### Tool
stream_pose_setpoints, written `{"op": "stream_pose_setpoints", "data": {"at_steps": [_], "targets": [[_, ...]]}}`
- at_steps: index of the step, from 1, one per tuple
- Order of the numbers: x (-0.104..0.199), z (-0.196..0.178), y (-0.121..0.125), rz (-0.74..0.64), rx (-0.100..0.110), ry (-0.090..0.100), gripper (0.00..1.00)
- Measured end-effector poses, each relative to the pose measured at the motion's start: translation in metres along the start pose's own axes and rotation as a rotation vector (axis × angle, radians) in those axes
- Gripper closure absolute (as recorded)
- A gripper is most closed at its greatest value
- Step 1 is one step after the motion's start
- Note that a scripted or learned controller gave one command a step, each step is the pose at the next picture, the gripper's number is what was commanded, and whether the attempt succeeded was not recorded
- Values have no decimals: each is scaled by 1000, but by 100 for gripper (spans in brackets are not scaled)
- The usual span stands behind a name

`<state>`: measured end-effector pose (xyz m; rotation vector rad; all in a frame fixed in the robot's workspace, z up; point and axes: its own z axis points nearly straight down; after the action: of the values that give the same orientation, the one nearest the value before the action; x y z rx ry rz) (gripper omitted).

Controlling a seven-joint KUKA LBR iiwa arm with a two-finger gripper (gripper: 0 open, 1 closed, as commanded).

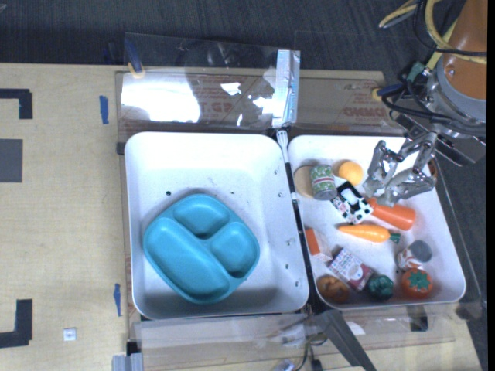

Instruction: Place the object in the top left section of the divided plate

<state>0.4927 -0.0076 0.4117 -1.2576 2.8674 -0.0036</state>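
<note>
The blue divided plate [203, 247] lies in the left bin [155, 161], and all three of its sections hold nothing. Its upper left section [199, 212] faces the bin's back. My gripper [396, 187] hangs low over the back of the right bin [448, 242], with its fingers spread open and nothing between them. Just below its fingertips lies an orange-red carrot-like toy [396, 216]. A black and white cow toy [352, 202] sits to the gripper's left.
Also in the right bin are a green can [322, 180], a yellow-orange ball [350, 170], a lighter orange carrot [363, 233], a grey lump [420, 250], a red tomato toy [416, 282], a green toy [379, 286] and a small packet [346, 263]. A clear plastic sheet [209, 91] stands behind the left bin.
</note>
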Motion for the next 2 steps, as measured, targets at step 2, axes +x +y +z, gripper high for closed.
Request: {"op": "stream_pose_setpoints", "data": {"at_steps": [2], "targets": [[-4,43,3,-521,-9,5,100]]}}
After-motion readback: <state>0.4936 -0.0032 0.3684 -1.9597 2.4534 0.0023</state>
